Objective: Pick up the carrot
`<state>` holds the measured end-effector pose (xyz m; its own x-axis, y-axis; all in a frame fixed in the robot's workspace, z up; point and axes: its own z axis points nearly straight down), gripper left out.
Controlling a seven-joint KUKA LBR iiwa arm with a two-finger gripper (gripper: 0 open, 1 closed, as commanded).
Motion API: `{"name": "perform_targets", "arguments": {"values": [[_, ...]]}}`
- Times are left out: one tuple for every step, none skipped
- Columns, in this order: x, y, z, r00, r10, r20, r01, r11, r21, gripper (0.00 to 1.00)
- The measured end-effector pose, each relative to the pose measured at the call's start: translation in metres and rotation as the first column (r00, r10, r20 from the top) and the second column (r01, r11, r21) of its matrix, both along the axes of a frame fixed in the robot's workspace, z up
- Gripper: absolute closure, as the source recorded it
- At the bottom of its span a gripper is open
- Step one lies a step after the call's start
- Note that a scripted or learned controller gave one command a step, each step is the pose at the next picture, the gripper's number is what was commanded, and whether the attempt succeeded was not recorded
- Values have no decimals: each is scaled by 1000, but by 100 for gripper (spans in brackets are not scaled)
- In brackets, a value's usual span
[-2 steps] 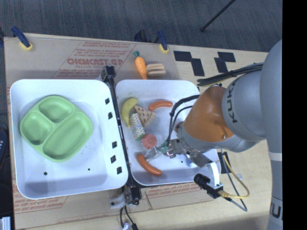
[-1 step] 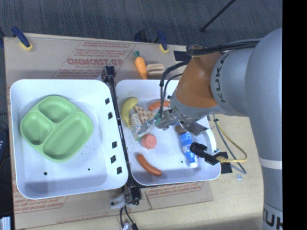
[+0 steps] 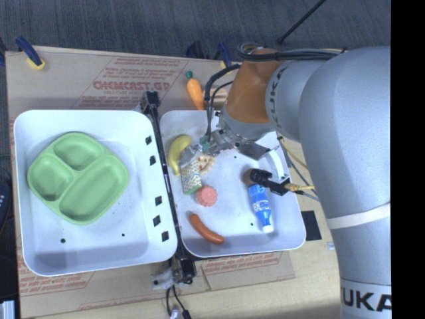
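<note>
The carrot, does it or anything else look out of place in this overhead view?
Yes. The carrot lies outside both bins, on the cardboard just behind the right bin, while the other toy foods, such as the banana and sausage, sit inside it. The gripper is down in that bin, not over the carrot.

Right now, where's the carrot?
The carrot lies outside the bins on the brown cardboard, just past the top rim of the right bin, beyond the banana and left of the arm's orange band.
</note>
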<state>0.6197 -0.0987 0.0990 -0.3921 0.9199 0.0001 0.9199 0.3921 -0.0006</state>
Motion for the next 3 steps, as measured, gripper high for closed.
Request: {"name": "perform_targets", "arguments": {"values": [[37, -42, 57, 986, 166, 0, -166, 986, -1, 0], [41, -49, 0, 934, -357, 11, 357, 934, 3, 0], [37, -12, 99, 818, -576, -1, 576, 818, -1, 0]]}}
